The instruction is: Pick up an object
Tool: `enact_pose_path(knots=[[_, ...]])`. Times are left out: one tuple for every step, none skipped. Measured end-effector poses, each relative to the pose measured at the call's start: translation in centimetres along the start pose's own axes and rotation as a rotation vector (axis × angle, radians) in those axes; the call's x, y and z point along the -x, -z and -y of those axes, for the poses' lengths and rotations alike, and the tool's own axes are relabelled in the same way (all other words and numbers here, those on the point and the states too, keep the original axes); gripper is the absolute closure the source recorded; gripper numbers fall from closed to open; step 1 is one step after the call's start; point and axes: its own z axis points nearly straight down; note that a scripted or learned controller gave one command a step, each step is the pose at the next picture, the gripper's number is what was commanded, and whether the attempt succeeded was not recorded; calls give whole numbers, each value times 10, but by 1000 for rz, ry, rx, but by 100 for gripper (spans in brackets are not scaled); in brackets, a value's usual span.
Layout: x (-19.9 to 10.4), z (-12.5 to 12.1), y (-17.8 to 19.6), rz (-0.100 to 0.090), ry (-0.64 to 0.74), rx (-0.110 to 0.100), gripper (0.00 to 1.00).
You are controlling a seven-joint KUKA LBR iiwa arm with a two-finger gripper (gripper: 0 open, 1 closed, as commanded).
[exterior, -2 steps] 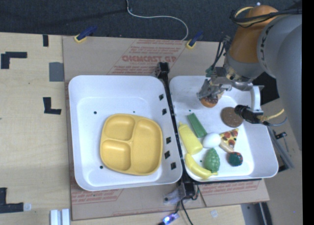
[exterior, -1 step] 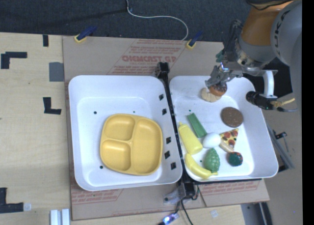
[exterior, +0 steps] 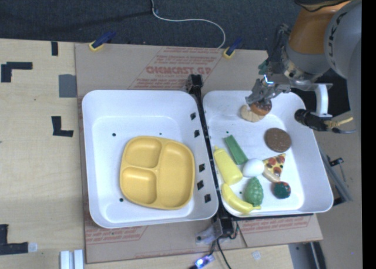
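At the bottom of the frame sits the near rim of my two white bins, side by side. The left bin [exterior: 97,144] holds one yellow divided tray [exterior: 157,172], lying flat with bare white floor all around it.

The right bin [exterior: 314,194] is crowded along its near half. I count one banana [exterior: 237,201] at the bottom edge, one green leafy piece [exterior: 254,191] touching it, one small dark-green and red ball [exterior: 281,190], one pizza slice [exterior: 274,168], one white egg-like piece [exterior: 253,167], one yellow cob-like piece [exterior: 227,165] and one green stick [exterior: 236,150] leaning against it. Higher, one brown round cookie [exterior: 277,140] lies apart from the rest. The upper left floor of this bin is open.

In the upper right part of the bin my gripper [exterior: 260,98] hangs over a small tan and brown piece [exterior: 254,111], pressing close on its top. My own fingers hide much of it, and I cannot tell whether they are closed on it or merely touching. My arm [exterior: 320,21] is cut off by the frame's upper right corner.

Beyond the bins lie cardboard and a white cable [exterior: 176,18].
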Motion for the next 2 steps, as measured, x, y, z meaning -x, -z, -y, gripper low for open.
enact_pose_path(knots=[[-36, 32, -10, -1, 2, -3, 100], [-73, 65, 7, -2, 3, -3, 100]])
